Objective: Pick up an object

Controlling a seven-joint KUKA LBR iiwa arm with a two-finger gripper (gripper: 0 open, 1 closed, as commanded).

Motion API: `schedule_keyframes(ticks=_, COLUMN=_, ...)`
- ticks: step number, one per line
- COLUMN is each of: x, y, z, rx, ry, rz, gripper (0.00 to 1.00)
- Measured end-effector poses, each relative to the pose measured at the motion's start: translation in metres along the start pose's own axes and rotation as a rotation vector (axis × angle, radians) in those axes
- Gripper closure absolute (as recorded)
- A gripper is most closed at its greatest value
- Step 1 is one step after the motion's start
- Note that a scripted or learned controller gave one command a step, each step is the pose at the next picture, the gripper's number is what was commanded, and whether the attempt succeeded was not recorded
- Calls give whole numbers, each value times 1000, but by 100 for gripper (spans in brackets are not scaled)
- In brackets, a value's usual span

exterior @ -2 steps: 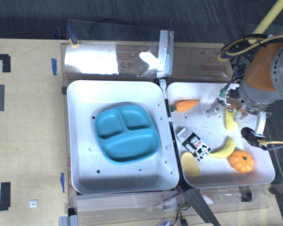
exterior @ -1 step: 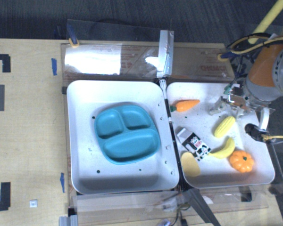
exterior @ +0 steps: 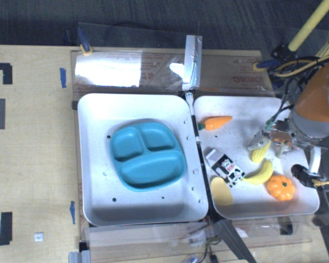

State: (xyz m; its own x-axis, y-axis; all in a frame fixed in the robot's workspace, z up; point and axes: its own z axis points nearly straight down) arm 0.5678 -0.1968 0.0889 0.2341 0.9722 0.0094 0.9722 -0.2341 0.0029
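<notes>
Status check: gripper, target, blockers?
Gripper low in right bin, nothing seen held. Corn right beside it. Banana, pumpkin crowd close.

Below me sits a pale wooden bench top (exterior: 27,163) with black square corner marks (exterior: 1,73) on its left side and small blue tape strips (exterior: 62,77). Beyond its far edge lies dark grey carpeted floor (exterior: 153,7). A shiny clear plastic sheet (exterior: 107,70) catches bright glare. A yellow pole (exterior: 313,18) slants at far right.
</notes>
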Motion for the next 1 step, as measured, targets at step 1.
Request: schedule_keyframes(ticks=1, x=-1, y=1, z=-10, rx=-5, ry=-6, rz=0, gripper=100)
